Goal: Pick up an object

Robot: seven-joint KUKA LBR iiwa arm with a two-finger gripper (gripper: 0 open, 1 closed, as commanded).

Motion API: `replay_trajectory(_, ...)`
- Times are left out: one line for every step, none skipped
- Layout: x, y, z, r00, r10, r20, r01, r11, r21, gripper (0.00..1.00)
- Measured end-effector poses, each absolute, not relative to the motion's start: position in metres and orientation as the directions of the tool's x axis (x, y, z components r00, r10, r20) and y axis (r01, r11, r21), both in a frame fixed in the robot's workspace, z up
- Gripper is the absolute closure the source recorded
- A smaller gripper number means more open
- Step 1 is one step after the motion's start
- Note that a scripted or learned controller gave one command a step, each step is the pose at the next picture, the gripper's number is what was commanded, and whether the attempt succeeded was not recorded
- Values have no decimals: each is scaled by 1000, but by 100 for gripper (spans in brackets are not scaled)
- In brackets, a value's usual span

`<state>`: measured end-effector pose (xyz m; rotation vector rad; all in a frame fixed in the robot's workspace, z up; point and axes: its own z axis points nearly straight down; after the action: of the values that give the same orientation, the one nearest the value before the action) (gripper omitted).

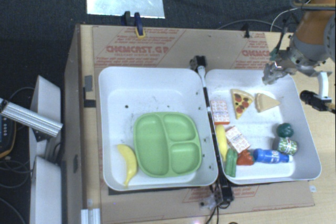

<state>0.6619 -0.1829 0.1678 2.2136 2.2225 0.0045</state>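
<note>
Pizza slice [242,102] and pale wedge [266,102] lie flat, side by side, in right bin [310,134].

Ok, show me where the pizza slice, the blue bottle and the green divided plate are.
pizza slice [241,102]: camera view, on its topped middle.
blue bottle [271,156]: camera view, on the middle of its body.
green divided plate [167,144]: camera view, on the ridge between its compartments.

From my remote station, I see the bench [79,128] topped by a brown cardboard sheet [157,47] with red print, filling the middle of the frame. Two shallow white bins sit on it side by side, touching along their inner walls: the left bin [113,92] at centre, the right bin [310,160] toward the lower right. A blue clamp [138,22] grips the sheet's upper edge.
</note>
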Motion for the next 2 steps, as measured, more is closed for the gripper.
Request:
replay_trajectory(602, -137, 176, -4, 1000, 0, 1000, 4, 2, 100)
replay_trajectory(605, -152, 149, -2, 1000, -1, 1000, 2, 1, 100)
